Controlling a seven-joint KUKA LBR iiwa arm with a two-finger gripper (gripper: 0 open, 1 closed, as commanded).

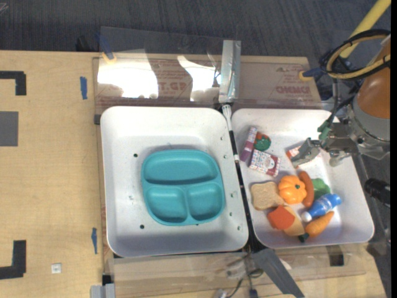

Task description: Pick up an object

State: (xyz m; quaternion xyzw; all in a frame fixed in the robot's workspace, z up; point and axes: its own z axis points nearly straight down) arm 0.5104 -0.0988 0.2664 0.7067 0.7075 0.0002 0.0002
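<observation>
We see the gripper (305, 152) over the right bin (363, 228), near its upper right part, but we cannot tell how its fingers stand. Below it the toys lie heaped: a pumpkin (290, 189), bread slice (265, 195), and a blue bottle (324, 205) whose long axis runs diagonally, cap toward upper right. The left bin (118, 129) holds a teal tray (183, 186).

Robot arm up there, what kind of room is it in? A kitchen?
Probably a robot lab, not a kitchen. The robot arm reaches over a plywood bench with two white bins; one holds toy food, the other a teal tray.
</observation>
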